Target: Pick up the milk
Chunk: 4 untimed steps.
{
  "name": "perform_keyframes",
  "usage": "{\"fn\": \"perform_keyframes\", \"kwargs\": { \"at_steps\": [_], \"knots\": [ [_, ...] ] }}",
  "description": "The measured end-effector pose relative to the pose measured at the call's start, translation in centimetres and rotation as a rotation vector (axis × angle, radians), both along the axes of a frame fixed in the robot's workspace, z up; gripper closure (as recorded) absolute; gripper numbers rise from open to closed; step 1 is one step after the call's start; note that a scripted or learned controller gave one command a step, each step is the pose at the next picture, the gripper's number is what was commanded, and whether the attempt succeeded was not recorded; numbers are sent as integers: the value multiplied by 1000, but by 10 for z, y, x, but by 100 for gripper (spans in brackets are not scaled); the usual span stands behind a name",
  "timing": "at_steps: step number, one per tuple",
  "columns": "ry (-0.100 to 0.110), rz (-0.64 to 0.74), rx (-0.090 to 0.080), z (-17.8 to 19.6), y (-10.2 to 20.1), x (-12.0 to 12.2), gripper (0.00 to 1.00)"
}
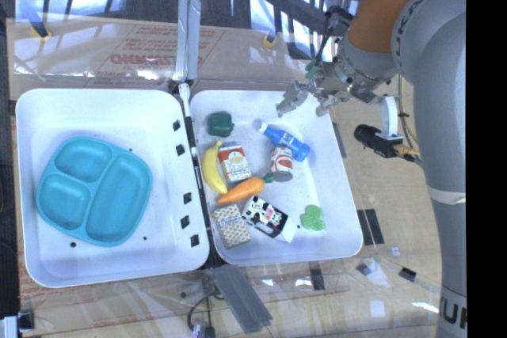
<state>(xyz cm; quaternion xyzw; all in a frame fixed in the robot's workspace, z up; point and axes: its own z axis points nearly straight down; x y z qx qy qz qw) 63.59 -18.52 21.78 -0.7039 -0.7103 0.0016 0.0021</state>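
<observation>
The milk is a small carton with black-and-white cow patches, lying on its side near the front of the right bin. It rests between a patterned box and a green broccoli-like piece, just below a carrot. My gripper hovers over the bin's far edge, well behind the milk and apart from it. Its two fingers are spread open with nothing between them.
Also in the right bin are a blue bottle, a red-and-white can, a red-and-white carton, a banana and a dark green pepper. The left bin holds a blue divided plate.
</observation>
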Motion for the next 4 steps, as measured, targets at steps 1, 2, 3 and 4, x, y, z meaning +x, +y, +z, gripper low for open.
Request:
{"fn": "perform_keyframes", "kwargs": {
  "at_steps": [1, 2, 3, 4],
  "knots": [
    [0, 69, 0, -79, 32, -77, 0],
    [-5, 116, 0, -126, 68, -159, 0],
    [-4, 121, 0, -116, 69, -159, 100],
    [-2, 52, 0, -27, 127, -159, 100]
  ]
}}
